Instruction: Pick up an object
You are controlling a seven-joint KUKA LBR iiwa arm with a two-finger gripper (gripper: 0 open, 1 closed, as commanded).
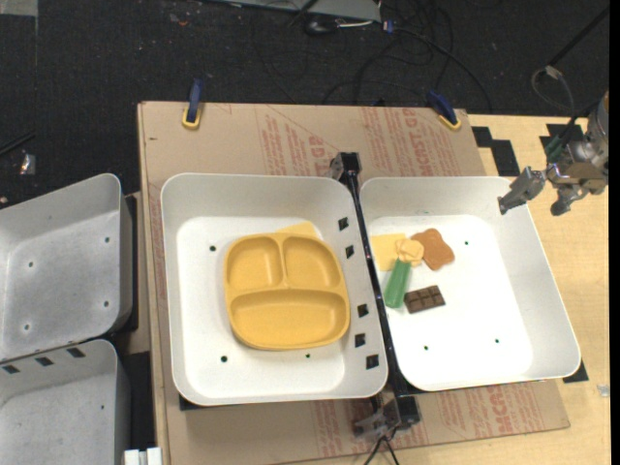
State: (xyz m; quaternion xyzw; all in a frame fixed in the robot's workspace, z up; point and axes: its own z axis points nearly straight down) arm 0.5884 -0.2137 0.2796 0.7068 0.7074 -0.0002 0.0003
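Green stick lying near-to-far, brown bar right beside it, gripper spread at far right, yellow tray left.

Gripper: two thin dark-grey fingers with metal brackets, at the right edge of the frame.
Wrist: silvery-grey metal block — small parts bolted on.
Cables: green and dark wires beside the wrist.
Detail: screws and markings — too small to tell.
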